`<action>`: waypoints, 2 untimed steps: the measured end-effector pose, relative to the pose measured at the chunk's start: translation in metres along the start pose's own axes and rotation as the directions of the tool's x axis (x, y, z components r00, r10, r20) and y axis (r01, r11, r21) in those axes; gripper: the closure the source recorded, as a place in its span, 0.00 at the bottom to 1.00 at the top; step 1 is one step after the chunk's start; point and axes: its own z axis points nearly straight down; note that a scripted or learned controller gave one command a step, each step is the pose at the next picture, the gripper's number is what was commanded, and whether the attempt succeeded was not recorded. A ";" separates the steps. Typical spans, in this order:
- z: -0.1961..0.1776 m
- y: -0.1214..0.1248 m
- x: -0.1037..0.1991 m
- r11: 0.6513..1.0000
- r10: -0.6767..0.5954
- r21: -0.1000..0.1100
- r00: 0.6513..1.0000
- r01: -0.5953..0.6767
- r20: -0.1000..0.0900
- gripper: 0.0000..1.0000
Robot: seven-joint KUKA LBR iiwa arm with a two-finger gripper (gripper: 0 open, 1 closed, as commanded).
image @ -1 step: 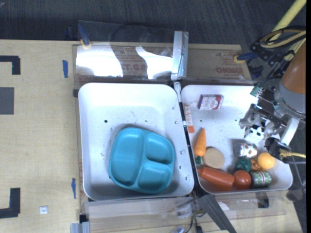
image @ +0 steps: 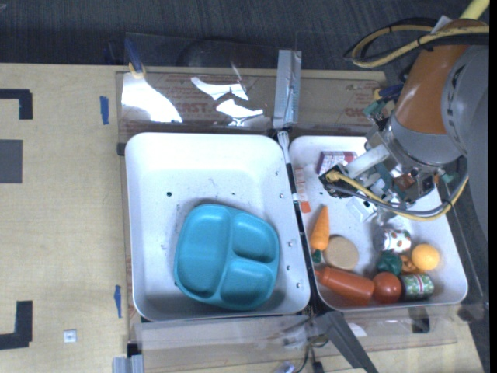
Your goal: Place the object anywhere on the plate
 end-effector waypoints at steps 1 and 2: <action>-0.146 -0.032 0.015 0.982 0.187 -0.002 0.982 -0.187 -0.008 1.00; -0.154 -0.031 0.015 0.982 0.189 -0.004 0.982 -0.189 -0.005 1.00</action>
